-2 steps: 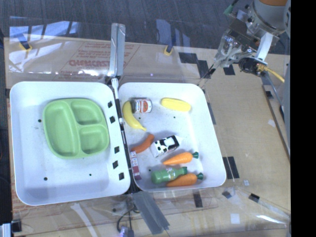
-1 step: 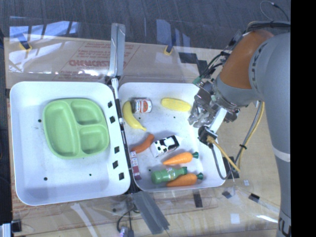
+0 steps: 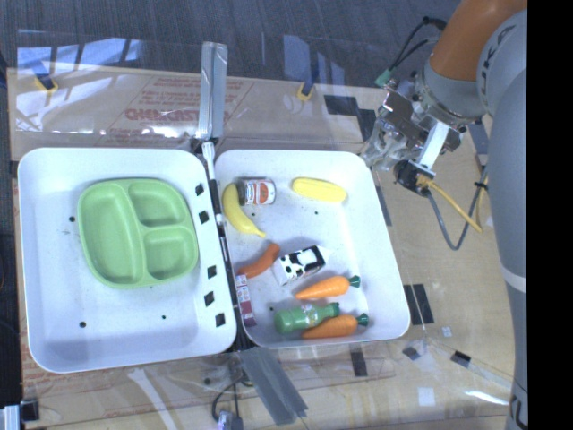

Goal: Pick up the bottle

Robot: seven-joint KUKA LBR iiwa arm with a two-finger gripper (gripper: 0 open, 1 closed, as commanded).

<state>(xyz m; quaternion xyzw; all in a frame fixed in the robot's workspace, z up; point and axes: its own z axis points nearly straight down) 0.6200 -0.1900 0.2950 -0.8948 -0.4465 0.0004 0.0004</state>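
Note:
A green bottle (image 3: 304, 317) lies on its side near the front edge of the right bin (image 3: 380, 240), between two orange carrots. My gripper (image 3: 383, 147) hangs at the bin's back right corner, just outside its rim and well away from the bottle. Nothing shows between its fingers.
The right bin also holds a banana (image 3: 238, 211), a red can (image 3: 258, 192), a yellow lemon-shaped piece (image 3: 319, 190), an orange carrot (image 3: 260, 260), a black-and-white cow toy (image 3: 299, 263) and two more carrots (image 3: 324, 287). A green divided plate (image 3: 137, 231) lies in the left bin (image 3: 54, 330).

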